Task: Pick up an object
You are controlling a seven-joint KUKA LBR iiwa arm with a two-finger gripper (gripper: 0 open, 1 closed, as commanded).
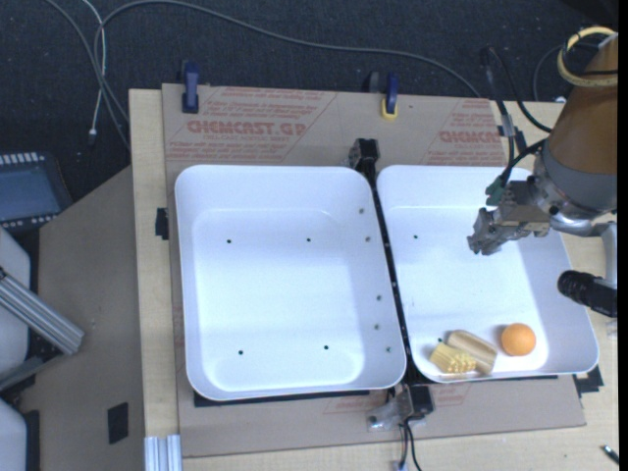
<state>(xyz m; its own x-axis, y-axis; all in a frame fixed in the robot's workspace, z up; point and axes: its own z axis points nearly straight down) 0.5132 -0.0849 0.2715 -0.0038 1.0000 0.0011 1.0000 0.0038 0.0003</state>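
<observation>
Over the right-hand shallow white plastic bin point(549, 292), toward its far right part, hangs the arm's dark grey two-finger gripper point(485, 243). Its tips point down and leftward, and whether they are spread or pressed together cannot be told from this slanted view; nothing is seen between them. Beneath the fingers lies bare white bin floor.

Nearer the camera than the fingers, well apart from them by the bin's front rim, sit three small things: a round orange ball point(518, 340) slightly to their right, a tan bread-like roll point(473, 344) almost straight below, and a yellow knobbly corn-cob piece point(452, 360) touching that roll on its left front side. Nothing stands between the fingers and these objects.

Left of the fingers, past a black divider strip, is the second shallow white plastic bin point(285, 283). Both bins rest on a brown printed cardboard sheet point(294, 121) held by blue clamps point(189, 84) at the far edge, atop a pale wooden bench point(157, 361). Dark carpet with grey cables point(108, 27) lies beyond.
</observation>
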